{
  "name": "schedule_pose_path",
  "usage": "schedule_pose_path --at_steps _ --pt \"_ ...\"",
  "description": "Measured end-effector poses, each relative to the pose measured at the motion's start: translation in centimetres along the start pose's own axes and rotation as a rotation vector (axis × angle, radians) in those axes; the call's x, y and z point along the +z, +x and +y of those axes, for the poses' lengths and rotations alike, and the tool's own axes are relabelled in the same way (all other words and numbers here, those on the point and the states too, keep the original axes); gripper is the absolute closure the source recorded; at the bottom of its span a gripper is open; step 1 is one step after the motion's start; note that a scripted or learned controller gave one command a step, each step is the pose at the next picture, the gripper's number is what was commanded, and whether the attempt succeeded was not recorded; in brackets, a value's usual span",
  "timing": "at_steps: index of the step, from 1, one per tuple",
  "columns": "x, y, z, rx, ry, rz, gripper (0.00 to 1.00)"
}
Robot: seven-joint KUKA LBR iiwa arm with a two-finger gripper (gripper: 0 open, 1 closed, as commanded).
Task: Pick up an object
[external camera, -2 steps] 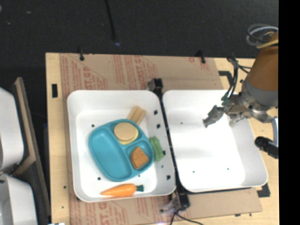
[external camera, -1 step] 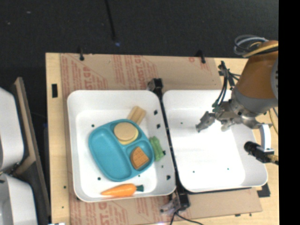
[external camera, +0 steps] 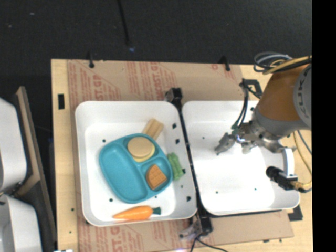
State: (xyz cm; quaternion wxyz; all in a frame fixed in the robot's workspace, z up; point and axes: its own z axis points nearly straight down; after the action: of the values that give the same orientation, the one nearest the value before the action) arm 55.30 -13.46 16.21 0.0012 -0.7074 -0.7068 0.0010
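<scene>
The left bin (external camera: 86, 140) holds a blue divided plate (external camera: 123, 175) with a round tan biscuit (external camera: 141, 147) and a brown waffle piece (external camera: 156, 176) on it. A wooden block (external camera: 154, 127) lies at the plate's far edge. A green piece (external camera: 175, 167) rests by its right side, and an orange carrot (external camera: 135, 212) lies near the front wall. My gripper (external camera: 233, 145) hangs over the right bin (external camera: 231, 193), open, with nothing between its fingers (external camera: 221, 146).
A black divider clip (external camera: 174, 94) sits where the two bins meet at the back. Cables (external camera: 286, 177) hang from the wrist over the right bin's right edge. The cardboard-covered bench (external camera: 115, 77) surrounds both bins.
</scene>
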Motion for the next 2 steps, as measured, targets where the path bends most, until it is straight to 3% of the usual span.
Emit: schedule_pose_path --at_steps 1,2 --pt "5.2 1.0 -0.3 0.0 0.0 0.0 0.0" --pt "3.9 0.9 -0.1 0.002 -0.005 -0.001 1.0"
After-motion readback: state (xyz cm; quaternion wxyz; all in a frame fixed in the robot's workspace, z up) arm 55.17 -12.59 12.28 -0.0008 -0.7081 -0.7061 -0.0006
